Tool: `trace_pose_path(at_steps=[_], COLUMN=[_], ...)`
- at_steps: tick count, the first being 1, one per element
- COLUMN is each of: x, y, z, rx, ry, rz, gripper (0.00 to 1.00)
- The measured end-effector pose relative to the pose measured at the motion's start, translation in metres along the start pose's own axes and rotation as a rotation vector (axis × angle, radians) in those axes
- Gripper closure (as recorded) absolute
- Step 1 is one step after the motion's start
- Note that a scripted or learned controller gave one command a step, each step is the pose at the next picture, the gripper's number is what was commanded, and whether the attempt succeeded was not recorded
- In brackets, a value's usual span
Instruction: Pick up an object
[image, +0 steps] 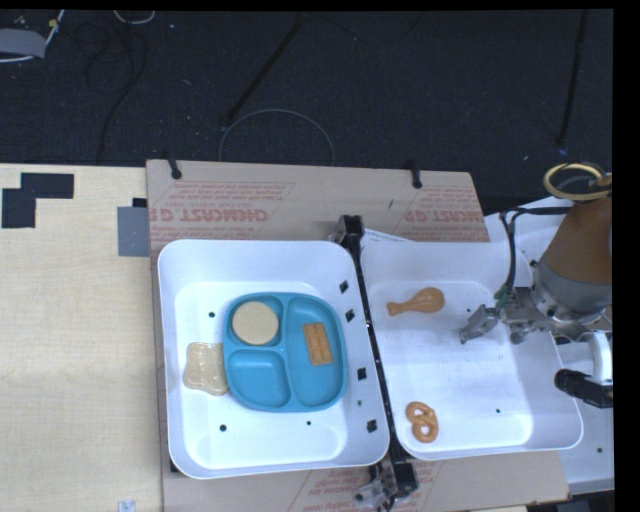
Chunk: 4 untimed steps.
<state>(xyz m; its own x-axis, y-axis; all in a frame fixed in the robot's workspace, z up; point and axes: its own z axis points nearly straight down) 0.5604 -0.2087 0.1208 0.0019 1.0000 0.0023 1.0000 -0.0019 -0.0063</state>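
My gripper hangs over the right part of the right bin, reaching in from the right under the grey wrist. A tan toy drumstick lies to its left near the bin's far wall, a short gap away. A brown pretzel lies near the front wall, below and left of the gripper. Nothing shows in the gripper's grasp.
The left bin holds a blue divided tray bearing a round tan biscuit and an orange cracker. A pale bread piece lies against the tray's left side. A black divider separates the bins.
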Motion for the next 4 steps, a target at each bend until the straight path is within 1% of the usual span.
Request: trace_pose_path(at_steps=[1,3,4], x=[-0.001,0.003,0.053], y=[0.000,0.000,-0.004], z=[-0.012,-0.105,-0.115], rx=[-0.002,-0.009,-0.004], ry=[-0.001,-0.003,0.000], rz=[0.002,-0.004,-0.006], gripper=[1.00,1.00,1.00])
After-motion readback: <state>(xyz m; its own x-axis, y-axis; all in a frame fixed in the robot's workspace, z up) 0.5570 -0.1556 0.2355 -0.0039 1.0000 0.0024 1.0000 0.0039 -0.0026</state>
